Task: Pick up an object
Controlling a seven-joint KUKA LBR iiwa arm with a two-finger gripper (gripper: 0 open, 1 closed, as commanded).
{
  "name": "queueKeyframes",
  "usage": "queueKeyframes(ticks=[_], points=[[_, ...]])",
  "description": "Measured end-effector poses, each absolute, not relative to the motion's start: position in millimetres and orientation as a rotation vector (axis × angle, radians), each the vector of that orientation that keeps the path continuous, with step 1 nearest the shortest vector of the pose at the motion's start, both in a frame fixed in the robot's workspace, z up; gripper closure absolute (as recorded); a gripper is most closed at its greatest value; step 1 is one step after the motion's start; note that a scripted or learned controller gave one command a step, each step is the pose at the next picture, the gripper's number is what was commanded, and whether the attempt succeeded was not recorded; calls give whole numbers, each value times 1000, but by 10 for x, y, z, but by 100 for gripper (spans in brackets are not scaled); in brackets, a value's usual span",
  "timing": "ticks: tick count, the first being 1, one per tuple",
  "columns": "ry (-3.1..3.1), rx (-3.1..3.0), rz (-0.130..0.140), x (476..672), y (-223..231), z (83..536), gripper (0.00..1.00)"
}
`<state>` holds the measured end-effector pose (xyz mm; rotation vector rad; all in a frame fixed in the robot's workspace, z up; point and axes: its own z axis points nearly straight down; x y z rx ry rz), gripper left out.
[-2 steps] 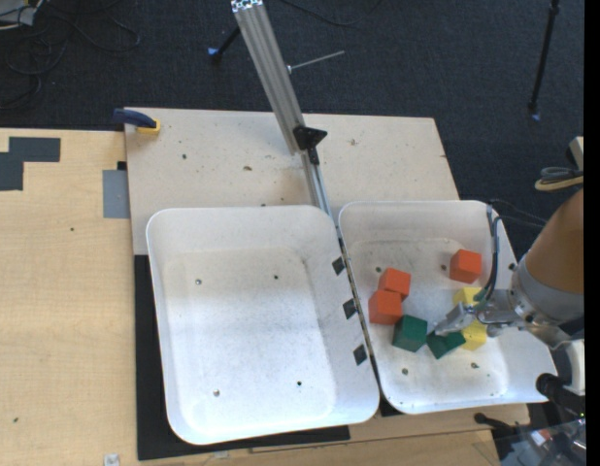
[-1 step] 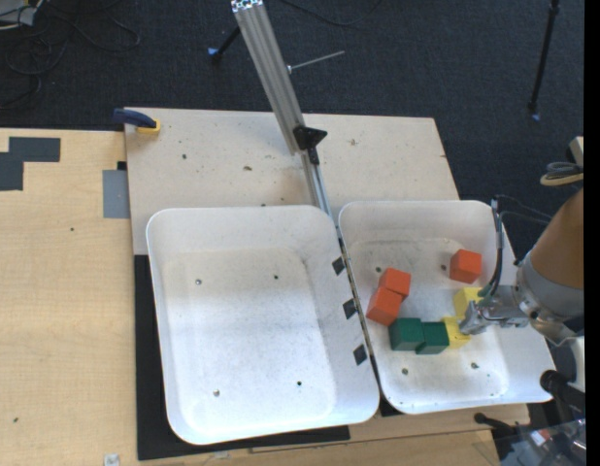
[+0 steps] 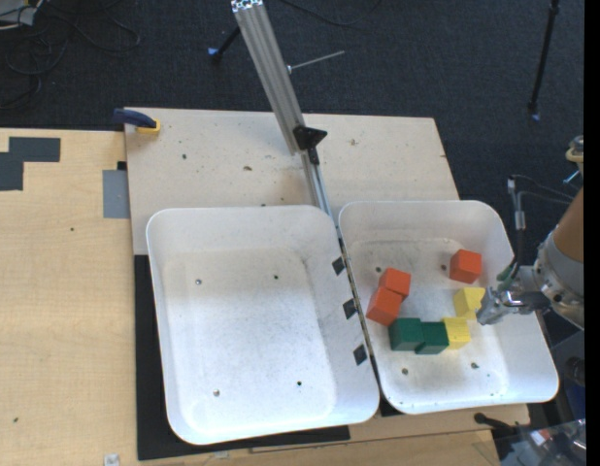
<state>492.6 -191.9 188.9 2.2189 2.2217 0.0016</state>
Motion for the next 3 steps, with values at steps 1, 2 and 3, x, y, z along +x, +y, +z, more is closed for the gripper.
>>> queueKeyframes(ticks=[1,2,3], points=[[2222,2218,1,4934,-1927,2199,100],[2230,2219,1,5049,-1395,2105,100],[2230,2220,0,5080,-905,2134,100]])
